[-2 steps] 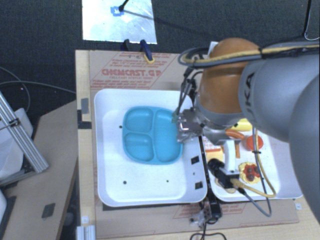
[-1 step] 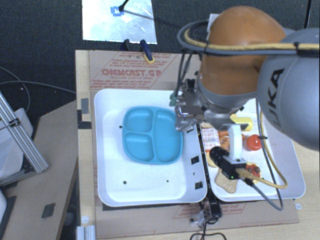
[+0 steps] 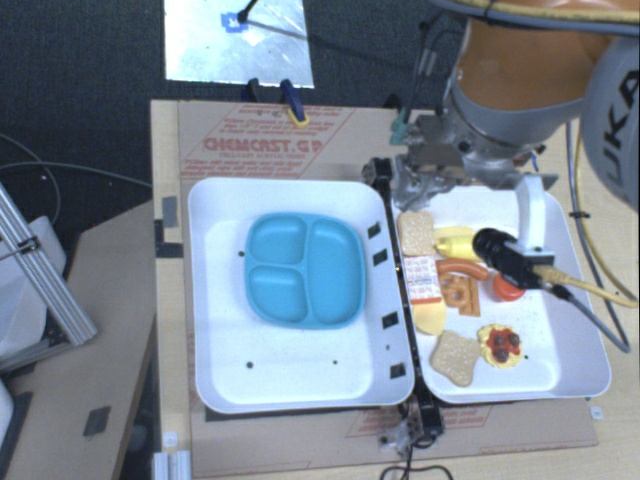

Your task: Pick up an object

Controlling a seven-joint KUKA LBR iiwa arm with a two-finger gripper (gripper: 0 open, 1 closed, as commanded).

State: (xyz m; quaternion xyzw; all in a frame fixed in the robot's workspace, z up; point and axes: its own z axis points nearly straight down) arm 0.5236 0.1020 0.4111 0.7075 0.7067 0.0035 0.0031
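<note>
White right bin (image 3: 585,368) holds the food items at lower right of frame. We see the end effector (image 3: 432,173) at the bin's upper-left corner; the bread slice (image 3: 415,232) lies just below it. Its opening cannot be told.

Two white bins (image 3: 290,393) are looking like smooth, glossy plastic. A blue plate (image 3: 305,270) is showing a matt plastic finish. Printed cardboard (image 3: 265,143) is lying flat beneath them.
</note>
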